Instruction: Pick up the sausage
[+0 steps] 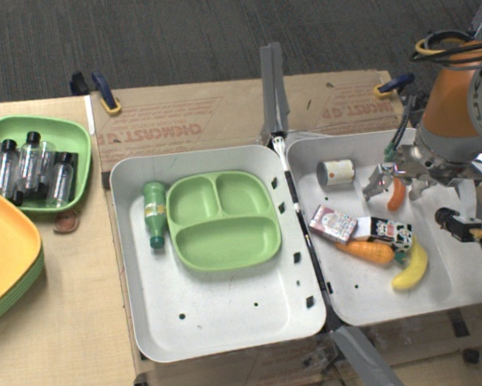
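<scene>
The sausage (pixel 395 197) is a short orange-red piece in the upper right part of the right bin (pixel 468 292). My gripper (pixel 395 182) hangs right over it, at the end of the grey arm with the orange band (pixel 456 103). Its fingers (pixel 373 186) are spread open to either side of the sausage, and a gap shows between the left finger and the sausage. The gripper body covers the sausage's far end.
The right bin also holds a white cup (pixel 336 171), a pink carton (pixel 333 224), a black-and-white carton (pixel 391 233), a carrot (pixel 369 252) and a banana (pixel 411 268). In the left bin lie a green divided tray (pixel 223 220) and a green bottle (pixel 155 213).
</scene>
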`<move>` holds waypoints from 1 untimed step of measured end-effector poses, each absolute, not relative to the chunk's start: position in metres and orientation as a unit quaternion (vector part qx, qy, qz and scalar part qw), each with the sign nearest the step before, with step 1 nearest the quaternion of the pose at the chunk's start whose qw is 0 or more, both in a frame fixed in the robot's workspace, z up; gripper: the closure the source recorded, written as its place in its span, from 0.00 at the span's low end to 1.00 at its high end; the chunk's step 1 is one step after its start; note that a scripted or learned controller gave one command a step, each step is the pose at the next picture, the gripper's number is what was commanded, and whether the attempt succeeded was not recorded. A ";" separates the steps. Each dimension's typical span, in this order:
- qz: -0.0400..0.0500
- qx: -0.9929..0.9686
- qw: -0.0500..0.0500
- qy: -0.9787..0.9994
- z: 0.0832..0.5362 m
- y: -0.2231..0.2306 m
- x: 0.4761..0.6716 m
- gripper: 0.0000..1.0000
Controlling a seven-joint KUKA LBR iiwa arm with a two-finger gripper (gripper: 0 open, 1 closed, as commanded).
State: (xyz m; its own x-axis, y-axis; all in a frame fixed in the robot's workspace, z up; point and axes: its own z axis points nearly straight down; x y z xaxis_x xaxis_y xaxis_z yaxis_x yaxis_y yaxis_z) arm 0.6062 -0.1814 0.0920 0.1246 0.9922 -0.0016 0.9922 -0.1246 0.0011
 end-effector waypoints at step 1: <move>0.000 0.750 0.001 0.661 0.101 -0.182 0.606 1.00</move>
State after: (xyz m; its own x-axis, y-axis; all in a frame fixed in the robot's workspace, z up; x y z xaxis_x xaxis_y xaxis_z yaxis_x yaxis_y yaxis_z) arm 0.6061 -0.1822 0.1010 0.1250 0.9922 -0.0025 0.9922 -0.1250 0.0013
